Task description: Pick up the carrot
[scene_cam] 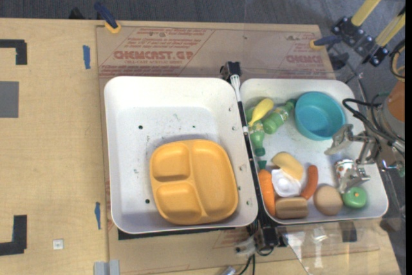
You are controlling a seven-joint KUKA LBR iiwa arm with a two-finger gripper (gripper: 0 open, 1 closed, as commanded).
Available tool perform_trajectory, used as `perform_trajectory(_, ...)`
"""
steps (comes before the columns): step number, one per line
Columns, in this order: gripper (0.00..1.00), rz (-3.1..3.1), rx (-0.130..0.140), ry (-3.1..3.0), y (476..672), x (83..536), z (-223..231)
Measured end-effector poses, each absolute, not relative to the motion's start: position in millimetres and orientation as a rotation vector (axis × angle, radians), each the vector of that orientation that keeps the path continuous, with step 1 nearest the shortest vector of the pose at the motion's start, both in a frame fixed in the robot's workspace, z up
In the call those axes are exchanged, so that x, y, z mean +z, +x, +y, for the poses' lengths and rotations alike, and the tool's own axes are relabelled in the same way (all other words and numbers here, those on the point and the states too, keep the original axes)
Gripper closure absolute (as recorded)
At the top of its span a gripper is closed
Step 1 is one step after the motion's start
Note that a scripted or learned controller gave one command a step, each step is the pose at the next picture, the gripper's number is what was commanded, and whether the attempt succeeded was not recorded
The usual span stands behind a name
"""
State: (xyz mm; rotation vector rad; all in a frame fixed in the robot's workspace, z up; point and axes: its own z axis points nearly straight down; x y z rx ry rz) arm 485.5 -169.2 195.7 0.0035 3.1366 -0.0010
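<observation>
carrot (266, 192): we see it lying lengthwise against the left wall of the right bin (380, 203), near that bin's front-left corner, orange, uncovered.
gripper (351, 167): over the right side of the right bin, well apart from the carrot; silvery fingers pointing down, nothing between them. We cannot tell how wide they stand, the metal parts blur together.
arm (393, 119): enters at the right edge, grey with orange just visible, cables looped around it.
right bin, near the carrot: a white item (284, 184) just right of the carrot, a brown bread-like block (291, 207) touching the carrot's lower end, a yellow piece (288, 165) just above the white item, a red-orange sausage shape (310, 181) further right, leaning.
right bin, farther from the carrot: a tan egg-shaped thing (327, 199), then a green round thing (355, 197) under the gripper, near the front-right corner.
right bin, back: teal bowl (318, 114) well behind the carrot; a yellow banana-like piece (260, 111) and green items (270, 124) along the same left wall as the carrot, further back.
left bin (129, 138): on the other side of the wall from the carrot, holds a yellow divided tray (193, 180) with three compartments, set toward the front.
bench (45, 138): light wood, a cardboard sheet (212, 51) under both bins.
</observation>
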Motion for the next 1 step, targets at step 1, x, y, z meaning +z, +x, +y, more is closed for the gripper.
perform_trajectory(1, 0.0, 3.111, 0.0, 0.213, 486.6, 102.2, -100.6)
